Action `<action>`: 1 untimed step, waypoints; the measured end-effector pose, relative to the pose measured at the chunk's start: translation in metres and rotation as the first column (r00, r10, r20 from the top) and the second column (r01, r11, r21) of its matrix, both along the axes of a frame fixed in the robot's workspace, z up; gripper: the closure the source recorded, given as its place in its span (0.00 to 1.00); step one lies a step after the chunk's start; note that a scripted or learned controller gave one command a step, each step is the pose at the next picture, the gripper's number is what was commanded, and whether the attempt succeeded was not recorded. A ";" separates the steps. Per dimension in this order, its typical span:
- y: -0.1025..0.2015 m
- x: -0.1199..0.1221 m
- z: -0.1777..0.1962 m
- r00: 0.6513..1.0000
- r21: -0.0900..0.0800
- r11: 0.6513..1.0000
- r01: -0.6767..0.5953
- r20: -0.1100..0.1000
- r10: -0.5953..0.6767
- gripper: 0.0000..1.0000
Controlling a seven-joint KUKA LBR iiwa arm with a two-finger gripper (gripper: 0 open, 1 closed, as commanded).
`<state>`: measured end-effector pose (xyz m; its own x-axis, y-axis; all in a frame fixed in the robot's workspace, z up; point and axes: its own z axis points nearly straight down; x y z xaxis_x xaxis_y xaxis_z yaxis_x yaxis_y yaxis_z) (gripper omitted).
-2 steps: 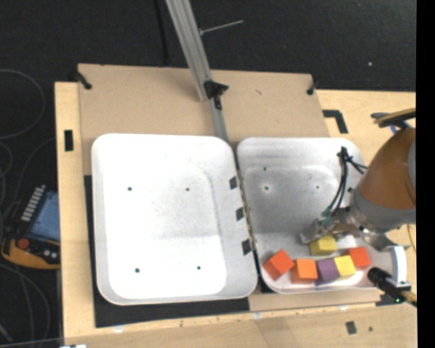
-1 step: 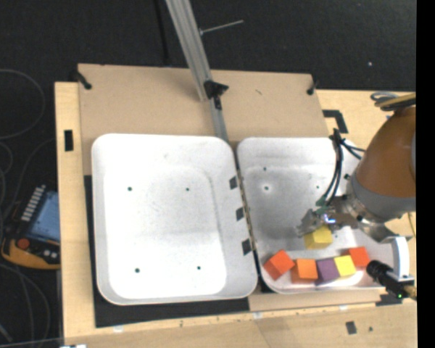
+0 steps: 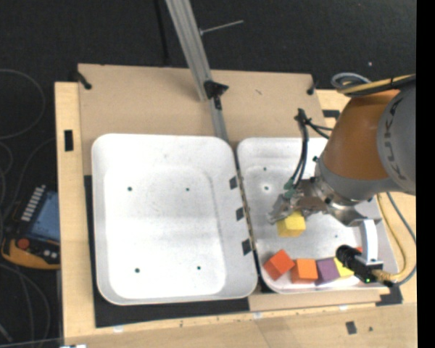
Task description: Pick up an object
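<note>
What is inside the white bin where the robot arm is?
The right bin has a yellow block right below the gripper, and orange, orange, purple and yellow blocks along its near edge. The arm hides the bin's right part.

Handheld pendant (image 3: 35,227) w/ blue screen, prob. a controller, on dark floor beside loose cables (image 3: 7,122).

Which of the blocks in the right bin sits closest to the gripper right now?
The yellow block, directly beneath the gripper. The red, orange and purple blocks line the bin's near edge.
</note>
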<state>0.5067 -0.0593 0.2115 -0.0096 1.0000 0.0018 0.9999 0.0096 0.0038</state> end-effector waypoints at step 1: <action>0.083 0.057 -0.016 1.000 0.001 1.000 -0.001 -0.002 0.001 1.00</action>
<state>0.5634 0.0235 0.1954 -0.0108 0.9999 0.0028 0.9999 0.0108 0.0019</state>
